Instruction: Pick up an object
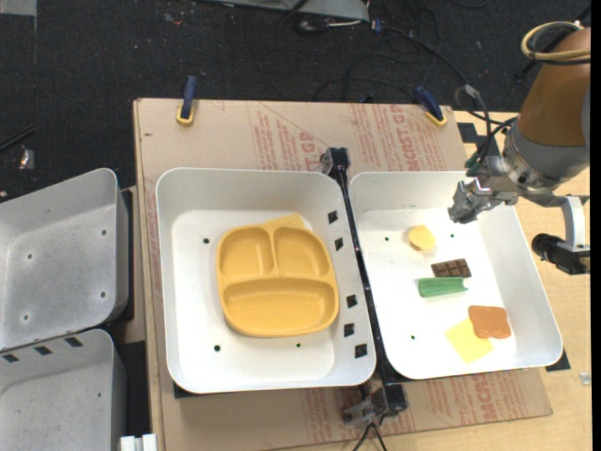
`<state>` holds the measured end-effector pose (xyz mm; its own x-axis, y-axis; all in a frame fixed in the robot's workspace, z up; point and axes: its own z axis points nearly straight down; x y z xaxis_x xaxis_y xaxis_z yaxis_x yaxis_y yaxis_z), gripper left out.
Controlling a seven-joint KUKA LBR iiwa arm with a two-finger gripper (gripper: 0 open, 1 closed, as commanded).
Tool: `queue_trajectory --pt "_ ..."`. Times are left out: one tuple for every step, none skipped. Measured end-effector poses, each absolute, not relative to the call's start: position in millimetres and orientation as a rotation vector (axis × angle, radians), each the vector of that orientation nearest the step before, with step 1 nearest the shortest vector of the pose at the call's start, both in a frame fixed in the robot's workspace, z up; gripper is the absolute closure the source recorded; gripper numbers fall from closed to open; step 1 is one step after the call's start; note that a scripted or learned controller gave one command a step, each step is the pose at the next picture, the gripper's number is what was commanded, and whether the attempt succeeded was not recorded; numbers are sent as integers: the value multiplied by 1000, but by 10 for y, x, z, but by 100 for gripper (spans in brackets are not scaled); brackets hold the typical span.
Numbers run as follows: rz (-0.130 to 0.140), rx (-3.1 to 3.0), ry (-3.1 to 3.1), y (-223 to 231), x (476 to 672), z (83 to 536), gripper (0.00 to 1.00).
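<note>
Yellow toy piece (422, 239) lies nearest the gripper (467, 207), toward the right bin's (394, 195) far edge. Whether the gripper is closed, I cannot tell. Centre over the piece before descending.

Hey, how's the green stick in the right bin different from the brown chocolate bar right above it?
The green stick is bright green and smooth, while the chocolate bar is dark brown with a scored grid. The stick is longer and thinner; the bar is shorter and broader. The stick sits nearer the camera, the bar just behind it. Both lie flat and roughly crosswise in the right bin.

Bright, even light; soft shadows.
</note>
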<state>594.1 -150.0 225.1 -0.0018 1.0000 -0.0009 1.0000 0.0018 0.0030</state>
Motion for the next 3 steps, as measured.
queue_trajectory --pt "2 2213 2230 -937 5953 2347 100" --pt "3 2212 2231 -415 5983 2431 100" --pt "4 2211 2231 181 6114 2475 100"
